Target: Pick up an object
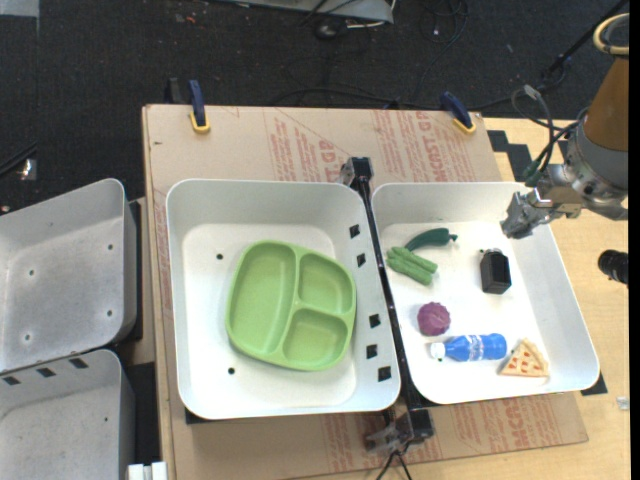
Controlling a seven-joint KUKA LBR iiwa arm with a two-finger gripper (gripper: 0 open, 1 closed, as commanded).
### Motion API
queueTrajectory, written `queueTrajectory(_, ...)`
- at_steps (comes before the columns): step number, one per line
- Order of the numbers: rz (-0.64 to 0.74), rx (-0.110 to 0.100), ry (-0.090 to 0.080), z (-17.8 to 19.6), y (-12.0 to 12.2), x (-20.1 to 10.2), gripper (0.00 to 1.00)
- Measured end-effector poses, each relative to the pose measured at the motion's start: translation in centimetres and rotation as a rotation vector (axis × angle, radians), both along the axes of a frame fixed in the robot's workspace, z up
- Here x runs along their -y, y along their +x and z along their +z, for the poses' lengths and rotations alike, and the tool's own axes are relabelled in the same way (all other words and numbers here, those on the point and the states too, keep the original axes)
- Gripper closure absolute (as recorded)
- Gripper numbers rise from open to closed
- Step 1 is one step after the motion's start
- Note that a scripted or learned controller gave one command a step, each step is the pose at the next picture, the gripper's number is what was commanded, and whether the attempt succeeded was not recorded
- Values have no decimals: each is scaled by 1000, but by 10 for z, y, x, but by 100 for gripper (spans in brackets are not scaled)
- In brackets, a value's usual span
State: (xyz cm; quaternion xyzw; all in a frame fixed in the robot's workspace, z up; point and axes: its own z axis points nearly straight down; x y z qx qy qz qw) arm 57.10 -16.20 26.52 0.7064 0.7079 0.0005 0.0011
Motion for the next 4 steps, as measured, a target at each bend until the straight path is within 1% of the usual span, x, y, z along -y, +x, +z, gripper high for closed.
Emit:
queueTrajectory(1,5,-2,1,-1,9,-55,100)
queueTrajectory(2,4,-5,2,-11,0,-102,100)
queueTrajectory(3,6,-4,2,-12,-7,-154,100)
queueTrajectory(4,6,-2,2,-11,-4,-210,100)
